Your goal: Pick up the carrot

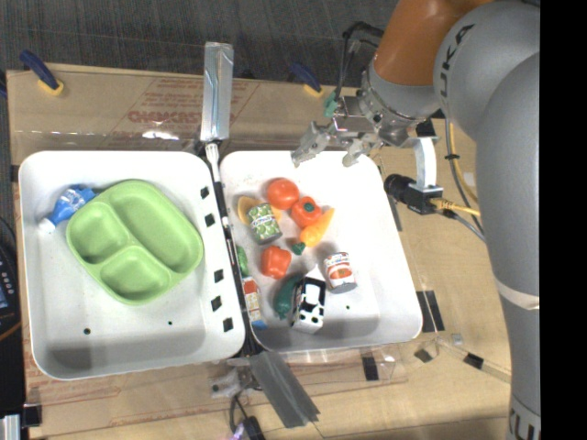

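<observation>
The orange carrot (317,226) lies tilted in the right bin (385,273), touching a red vegetable (305,211).

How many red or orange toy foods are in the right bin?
4: a tomato at the top, a red pepper right of it, the carrot just below the pepper, another red piece lower down. Others may be hidden.

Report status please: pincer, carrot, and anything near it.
Pincer open, nothing held, above right bin's far edge. Carrot lies in right bin, ungrasped. Red pepper touching it; tomato and can close by.
</observation>
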You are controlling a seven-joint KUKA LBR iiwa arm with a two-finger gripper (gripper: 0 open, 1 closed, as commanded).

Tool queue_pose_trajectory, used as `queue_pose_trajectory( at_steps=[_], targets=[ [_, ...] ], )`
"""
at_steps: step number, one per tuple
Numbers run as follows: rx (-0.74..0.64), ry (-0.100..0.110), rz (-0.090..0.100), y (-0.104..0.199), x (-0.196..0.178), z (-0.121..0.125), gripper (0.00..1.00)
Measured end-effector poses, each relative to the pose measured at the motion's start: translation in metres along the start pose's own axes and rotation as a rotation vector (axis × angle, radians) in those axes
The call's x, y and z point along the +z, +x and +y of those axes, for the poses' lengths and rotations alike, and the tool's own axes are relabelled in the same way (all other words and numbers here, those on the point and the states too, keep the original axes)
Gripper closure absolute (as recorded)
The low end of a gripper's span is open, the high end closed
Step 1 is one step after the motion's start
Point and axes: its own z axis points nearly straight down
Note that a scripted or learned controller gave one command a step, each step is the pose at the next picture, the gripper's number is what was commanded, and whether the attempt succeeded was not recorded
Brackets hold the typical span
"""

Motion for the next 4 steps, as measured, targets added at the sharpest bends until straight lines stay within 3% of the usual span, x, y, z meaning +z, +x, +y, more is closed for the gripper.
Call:
queue_pose_trajectory(
  at_steps=[1, 2, 3, 4],
  targets=[
    [0.210, 0.002, 0.001, -0.056, 0.097, -0.043, 0.00],
    [0.210, 0.001, 0.001, -0.056, 0.096, -0.043, 0.00],
    [0.139, -0.003, 0.001, -0.075, 0.176, -0.040, 0.00],
    [0.136, 0.000, 0.001, -0.075, 0.167, -0.040, 1.00]
  ],
)
